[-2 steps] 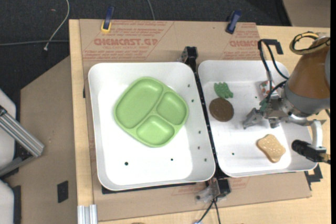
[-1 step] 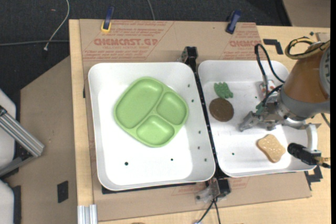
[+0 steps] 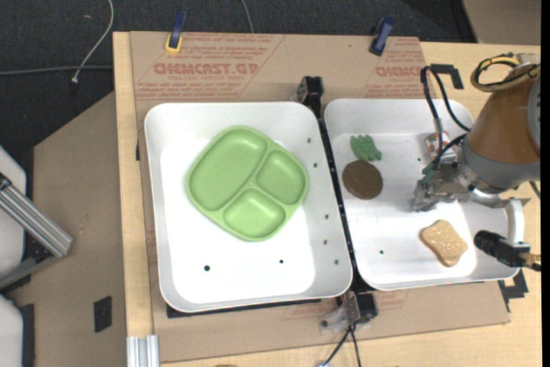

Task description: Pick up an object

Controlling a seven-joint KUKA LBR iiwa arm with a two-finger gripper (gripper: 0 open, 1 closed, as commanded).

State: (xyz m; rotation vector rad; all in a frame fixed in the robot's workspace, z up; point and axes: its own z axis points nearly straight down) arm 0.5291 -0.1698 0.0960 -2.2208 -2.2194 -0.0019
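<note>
Arm point(image 3: 507, 133) reaches low into right bin point(image 3: 387, 266); pincer point(image 3: 427, 192) state unclear.

High slanted view over both bins point(image 3: 163, 185)

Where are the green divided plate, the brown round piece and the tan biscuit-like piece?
green divided plate point(image 3: 247, 182), camera view, centre ridge.
brown round piece point(image 3: 363, 180), camera view, top face.
tan biscuit-like piece point(image 3: 444, 241), camera view, middle.

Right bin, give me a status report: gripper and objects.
Gripper low in right bin, on bare floor. Brown disc, green toy and tan biscuit all loose. Nothing blocking.
</note>
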